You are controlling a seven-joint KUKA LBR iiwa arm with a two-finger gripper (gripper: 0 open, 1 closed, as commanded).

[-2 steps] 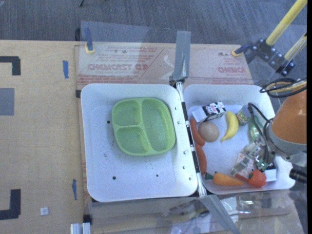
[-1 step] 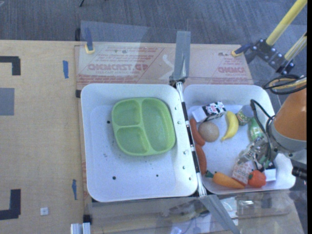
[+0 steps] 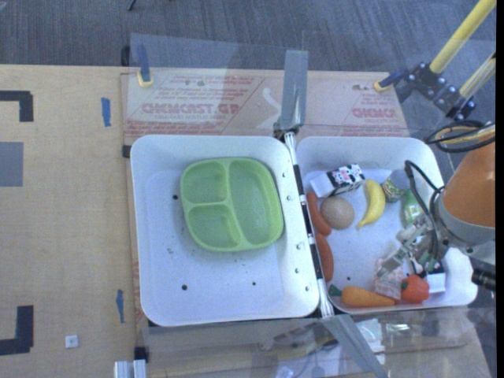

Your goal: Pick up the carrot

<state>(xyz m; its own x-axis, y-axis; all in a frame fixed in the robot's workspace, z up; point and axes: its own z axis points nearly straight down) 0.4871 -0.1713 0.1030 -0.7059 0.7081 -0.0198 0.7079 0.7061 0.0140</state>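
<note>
I see a light green three-compartment plastic tray (image 3: 231, 204) lying in the left white shallow bin (image 3: 157, 290). In the right white bin (image 3: 358, 146) a yellow banana (image 3: 373, 202) lies just beside a round beige potato-like ball (image 3: 338, 212), near a small black-and-white cow-print carton (image 3: 345, 177).

The carrot (image 3: 367, 296) is a small orange toy, tapered, lying flat on the floor of the right bin (image 3: 370, 150). It rests along the bin's near edge, close to the near-left corner, its length roughly parallel to that edge.
</note>
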